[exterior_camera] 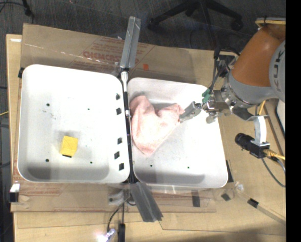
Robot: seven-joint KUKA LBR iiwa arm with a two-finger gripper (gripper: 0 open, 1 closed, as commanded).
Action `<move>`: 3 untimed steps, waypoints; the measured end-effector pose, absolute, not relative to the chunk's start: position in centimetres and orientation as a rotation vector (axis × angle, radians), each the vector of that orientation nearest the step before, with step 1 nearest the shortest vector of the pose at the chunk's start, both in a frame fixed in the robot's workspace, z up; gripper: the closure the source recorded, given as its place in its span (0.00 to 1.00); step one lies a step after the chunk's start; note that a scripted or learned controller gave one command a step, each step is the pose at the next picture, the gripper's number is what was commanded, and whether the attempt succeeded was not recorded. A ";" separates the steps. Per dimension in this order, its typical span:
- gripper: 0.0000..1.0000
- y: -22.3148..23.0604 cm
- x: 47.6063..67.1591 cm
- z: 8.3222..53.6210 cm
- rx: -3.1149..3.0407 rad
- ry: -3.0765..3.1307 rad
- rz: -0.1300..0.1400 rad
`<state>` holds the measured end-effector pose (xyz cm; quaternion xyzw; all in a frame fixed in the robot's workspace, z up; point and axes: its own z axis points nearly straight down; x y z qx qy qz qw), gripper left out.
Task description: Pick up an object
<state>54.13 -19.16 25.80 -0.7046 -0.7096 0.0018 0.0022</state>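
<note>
A grey arm with an orange band is reaching in from the right, its gripper (190,111) hanging over the right bin (211,170) at the edge of a crumpled pink cloth (147,125). The fingers appear to be meeting the cloth's right tip, though whether they are apart or clamped cannot be told. The cloth is lying against the bin's left wall, leaving open floor to the right and front. A yellow block (69,145) is sitting alone in the left bin (34,79). Red lettering on the cardboard (105,52) behind is too faint to read.
</note>
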 end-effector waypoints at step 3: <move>0.00 -17.6 61.9 9.2 -2.194 -2.244 0.002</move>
